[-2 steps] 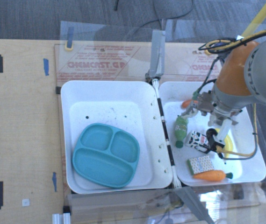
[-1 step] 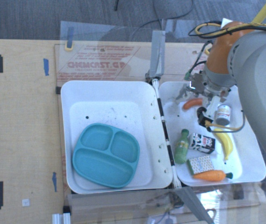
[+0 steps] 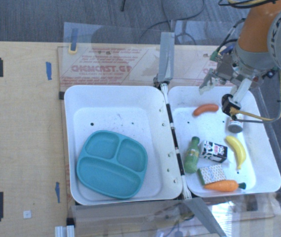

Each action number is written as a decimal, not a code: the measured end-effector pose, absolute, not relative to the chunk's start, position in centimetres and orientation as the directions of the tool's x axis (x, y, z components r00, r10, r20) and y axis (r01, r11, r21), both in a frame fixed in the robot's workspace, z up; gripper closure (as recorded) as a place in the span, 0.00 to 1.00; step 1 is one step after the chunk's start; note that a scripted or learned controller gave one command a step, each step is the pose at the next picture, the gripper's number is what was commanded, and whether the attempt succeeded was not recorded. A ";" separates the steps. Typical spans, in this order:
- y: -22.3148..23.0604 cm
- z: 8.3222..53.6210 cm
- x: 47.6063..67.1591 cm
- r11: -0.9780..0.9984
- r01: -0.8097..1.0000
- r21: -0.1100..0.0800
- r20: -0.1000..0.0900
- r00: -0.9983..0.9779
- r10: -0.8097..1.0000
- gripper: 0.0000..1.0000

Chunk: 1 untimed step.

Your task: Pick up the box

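Above the far edge of the right bin (image 3: 264, 174), the arm's gripper (image 3: 208, 84) hangs with nothing visibly in it; whether it is open or closed we cannot tell from this slanted view. The box (image 3: 214, 151), black and white, lies near the middle of that bin, well apart from the gripper. It sits just beside a green bottle (image 3: 192, 155) on one side and near a banana (image 3: 236, 151) on the other, with a patterned block (image 3: 212, 173) and a carrot (image 3: 222, 185) just in front of it. A sausage (image 3: 206, 109) lies between gripper and box. We judge the pick not yet begun, and the crowding is the hazard: a descent slightly off could catch the bottle or banana instead, or shove the box against them and skew it. The patterned block, boxlike itself, could be mistaken for the target. The teal plate (image 3: 112, 163) in the left bin (image 3: 81, 105) plays no part.
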<state>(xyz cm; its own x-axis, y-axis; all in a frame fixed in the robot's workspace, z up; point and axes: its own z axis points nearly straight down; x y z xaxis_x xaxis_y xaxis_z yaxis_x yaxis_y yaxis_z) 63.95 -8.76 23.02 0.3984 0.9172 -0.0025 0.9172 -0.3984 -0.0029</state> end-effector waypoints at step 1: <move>-11.4 9.2 61.4 -0.364 0.931 -0.003 -0.001 0.364 0.931 0.00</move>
<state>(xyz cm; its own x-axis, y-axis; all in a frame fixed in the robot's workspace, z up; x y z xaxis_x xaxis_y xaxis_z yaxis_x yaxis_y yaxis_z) 61.40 -11.41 9.21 0.3644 0.9312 -0.0005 0.9312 -0.3644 -0.0029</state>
